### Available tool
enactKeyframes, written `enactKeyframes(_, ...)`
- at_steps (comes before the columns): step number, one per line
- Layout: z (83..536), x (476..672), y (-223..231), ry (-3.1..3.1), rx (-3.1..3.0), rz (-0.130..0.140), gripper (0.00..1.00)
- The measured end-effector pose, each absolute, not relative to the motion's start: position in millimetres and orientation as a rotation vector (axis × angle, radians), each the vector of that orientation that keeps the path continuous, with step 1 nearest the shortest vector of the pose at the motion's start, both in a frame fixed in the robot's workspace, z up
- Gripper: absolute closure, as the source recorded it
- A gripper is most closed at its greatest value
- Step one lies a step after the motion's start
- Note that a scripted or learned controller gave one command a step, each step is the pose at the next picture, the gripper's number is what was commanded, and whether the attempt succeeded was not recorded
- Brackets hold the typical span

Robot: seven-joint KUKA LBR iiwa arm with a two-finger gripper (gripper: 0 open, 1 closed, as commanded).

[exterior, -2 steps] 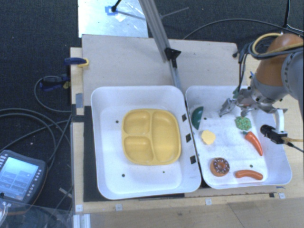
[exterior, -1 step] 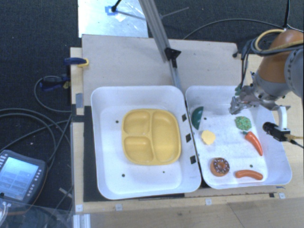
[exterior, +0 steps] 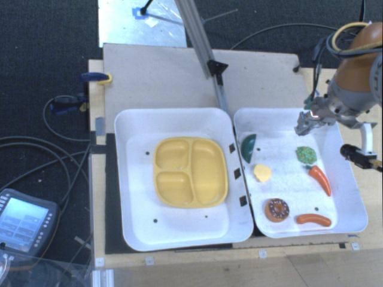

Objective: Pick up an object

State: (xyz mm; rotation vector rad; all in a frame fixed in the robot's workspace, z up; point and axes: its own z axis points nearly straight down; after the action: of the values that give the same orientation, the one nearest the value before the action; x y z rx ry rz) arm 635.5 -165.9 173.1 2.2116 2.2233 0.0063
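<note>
The right bin (exterior: 281, 130) holds several toy foods: a dark green wedge (exterior: 248, 146) at its left wall, a yellow piece (exterior: 262, 173), a green broccoli (exterior: 306, 155), an orange carrot (exterior: 319, 179), a chocolate donut (exterior: 277, 210) and a red sausage (exterior: 313, 220). My gripper (exterior: 306, 123) hangs over the bin's far right part, just above the broccoli and apart from it. Nothing shows between its fingers.
The left bin (exterior: 134, 160) carries a yellow divided plate (exterior: 190, 171). A grey slanted pole (exterior: 197, 28) crosses the back of the bench down to the gap between the bins. Cables and a teach pendant (exterior: 24, 220) lie on the floor at left.
</note>
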Motion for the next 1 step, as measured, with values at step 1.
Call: enactKeyframes(1,228.2,637.6,-166.1,2.223,2.209,0.007,1.0)
